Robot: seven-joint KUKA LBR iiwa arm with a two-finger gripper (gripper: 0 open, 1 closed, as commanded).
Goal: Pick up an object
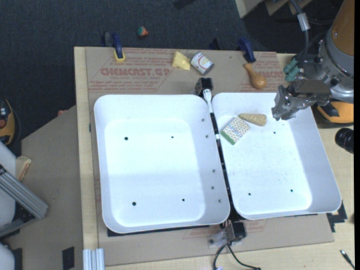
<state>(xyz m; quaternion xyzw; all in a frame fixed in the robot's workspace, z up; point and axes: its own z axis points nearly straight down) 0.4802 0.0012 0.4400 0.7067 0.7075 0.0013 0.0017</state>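
The fingers (279,112) hang over the right bin (315,151) just beside the cone (252,118); their opening cannot be told.

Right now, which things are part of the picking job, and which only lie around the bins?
For the job:
- end effector
- right bin
- tan cone
- patterned packet

Lying about:
- yellow wedge
- small box
- wooden pear-shaped piece
- left bin

Grey arm (329,75), orange band, black cable
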